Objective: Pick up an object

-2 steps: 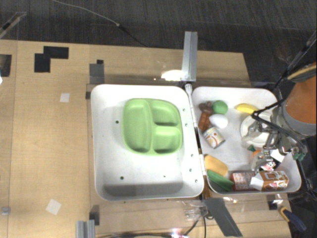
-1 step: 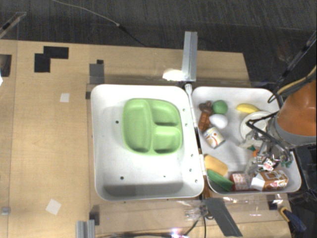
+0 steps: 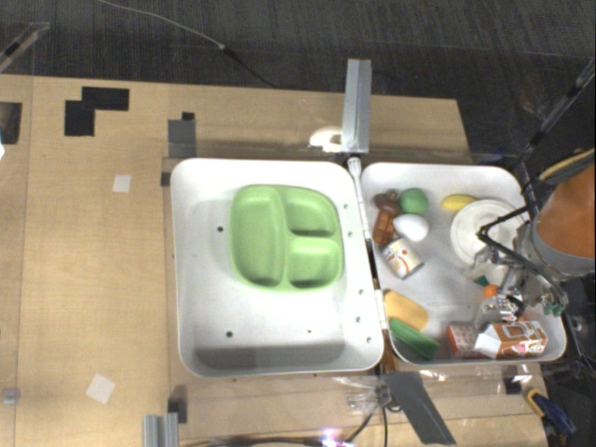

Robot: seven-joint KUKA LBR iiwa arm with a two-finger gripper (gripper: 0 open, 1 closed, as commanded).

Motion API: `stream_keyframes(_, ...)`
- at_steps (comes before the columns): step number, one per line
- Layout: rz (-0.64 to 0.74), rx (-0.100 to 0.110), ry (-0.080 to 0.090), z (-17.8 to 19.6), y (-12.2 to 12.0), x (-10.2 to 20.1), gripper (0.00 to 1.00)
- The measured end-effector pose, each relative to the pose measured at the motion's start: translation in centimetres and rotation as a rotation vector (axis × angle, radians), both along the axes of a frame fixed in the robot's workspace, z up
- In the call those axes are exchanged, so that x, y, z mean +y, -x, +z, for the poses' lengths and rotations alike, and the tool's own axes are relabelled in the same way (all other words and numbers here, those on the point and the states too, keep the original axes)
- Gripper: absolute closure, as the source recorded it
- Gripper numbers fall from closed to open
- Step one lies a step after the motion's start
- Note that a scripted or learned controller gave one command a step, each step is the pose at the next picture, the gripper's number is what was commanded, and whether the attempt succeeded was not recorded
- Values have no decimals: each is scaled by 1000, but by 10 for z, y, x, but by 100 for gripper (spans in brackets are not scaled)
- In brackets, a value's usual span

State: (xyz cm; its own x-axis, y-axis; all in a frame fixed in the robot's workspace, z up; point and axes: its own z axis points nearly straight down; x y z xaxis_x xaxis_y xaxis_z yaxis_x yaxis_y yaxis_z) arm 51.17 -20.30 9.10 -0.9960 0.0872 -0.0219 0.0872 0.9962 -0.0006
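Crowding the gripper (image 3: 503, 307): carton (image 3: 518, 339), orange piece (image 3: 490, 292), white plate (image 3: 479, 228).

Pale wooden bench (image 3: 84, 277), dark carpet floor (image 3: 279, 17) — thin cable (image 3: 140, 12)

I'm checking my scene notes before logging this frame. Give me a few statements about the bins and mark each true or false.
1. The green divided tray lies in the left bin. True.
2. The white egg lies in the left bin. False: it lies in the right bin, below the green ball.
3. The tool is over the right bin. True.
4. The yellow banana lies on the green divided tray. False: it lies near the right bin's far wall, beside the white bowl.
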Motion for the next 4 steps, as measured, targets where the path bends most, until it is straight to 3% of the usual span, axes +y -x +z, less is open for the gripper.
stream_keyframes(1, 208, -1, 7, 1, 13, -2, 0)
stream_keyframes(2, 350, 12, 5, 3, 2, -1, 0)
stream_keyframes(3, 407, 3, 6, 0, -73, 66, 0)
stream_keyframes(4, 389, 3, 5, 0, -71, 123, 0)
